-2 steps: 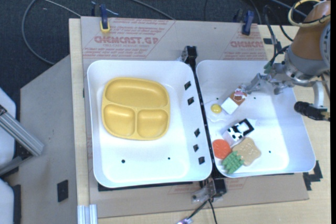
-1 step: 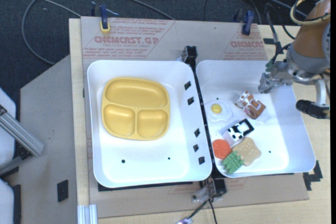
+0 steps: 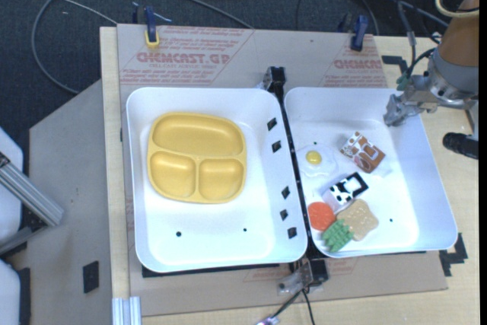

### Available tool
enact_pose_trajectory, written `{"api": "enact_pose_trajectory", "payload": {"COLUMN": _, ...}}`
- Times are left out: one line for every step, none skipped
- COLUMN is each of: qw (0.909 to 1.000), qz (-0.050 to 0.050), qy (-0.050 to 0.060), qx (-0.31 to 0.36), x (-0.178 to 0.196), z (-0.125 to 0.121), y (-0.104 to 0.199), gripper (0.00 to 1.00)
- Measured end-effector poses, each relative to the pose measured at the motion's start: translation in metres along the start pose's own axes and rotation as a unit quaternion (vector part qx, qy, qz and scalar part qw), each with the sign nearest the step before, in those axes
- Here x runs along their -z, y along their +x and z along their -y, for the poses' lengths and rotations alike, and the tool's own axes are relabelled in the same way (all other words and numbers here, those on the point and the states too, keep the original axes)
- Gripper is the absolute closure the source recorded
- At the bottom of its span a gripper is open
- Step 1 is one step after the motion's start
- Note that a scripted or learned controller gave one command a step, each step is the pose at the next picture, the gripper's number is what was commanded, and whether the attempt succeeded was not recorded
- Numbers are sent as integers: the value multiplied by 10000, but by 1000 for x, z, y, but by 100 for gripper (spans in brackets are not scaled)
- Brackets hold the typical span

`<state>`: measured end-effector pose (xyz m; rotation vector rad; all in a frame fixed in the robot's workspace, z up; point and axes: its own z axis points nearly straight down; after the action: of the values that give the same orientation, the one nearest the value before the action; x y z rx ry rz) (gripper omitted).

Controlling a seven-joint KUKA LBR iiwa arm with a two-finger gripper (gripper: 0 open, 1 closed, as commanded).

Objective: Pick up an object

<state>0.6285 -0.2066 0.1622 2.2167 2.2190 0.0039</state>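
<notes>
Pincer (image 3: 397, 112), at the end of the grey arm (image 3: 455, 61) reaching in from the right, above the far right corner of the right bin (image 3: 426, 186); whether its fingers are spread or pressed together cannot be told at this size, and nothing is seen between them. All places below are given relative to the right bin.

Task objects, all lying on the bin floor and apart from the pincer: a brown-and-white toy (image 3: 363, 151) near the middle of the bin, the closest object to the pincer, lying toward the viewer and to the left of it; a small fried-egg piece (image 3: 313, 158) beside the bin's left wall, level with the brown-and-white toy. Nearer the front edge, a cluster lies well apart from the pincer: a black-and-white block (image 3: 347, 189), a tan toast-like piece (image 3: 359, 220) just in front of it, an orange-red round piece (image 3: 320, 215) to its left, and a green piece (image 3: 336, 237) touching the toast-like piece at the front.

The left bin (image 3: 152, 240) adjoins the right bin along its left wall and holds a yellow three-compartment tray (image 3: 198, 156). Both bins rest on the counter (image 3: 190, 57), with two blue clamps (image 3: 151, 23) beyond the bins at its far edge.
</notes>
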Motion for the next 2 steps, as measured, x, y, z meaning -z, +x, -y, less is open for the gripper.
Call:
{"api": "enact_pose_trajectory", "payload": {"qw": 10000, "qz": 6, "qy": -14, "qx": 2, "x": 66, "z": -1, "y": -2, "gripper": 100}}
{"api": "enact_pose_trajectory", "payload": {"qw": 10000, "qz": -1, "qy": 1, "qx": 1, "x": 99, "z": -2, "y": -2, "gripper": 100}}
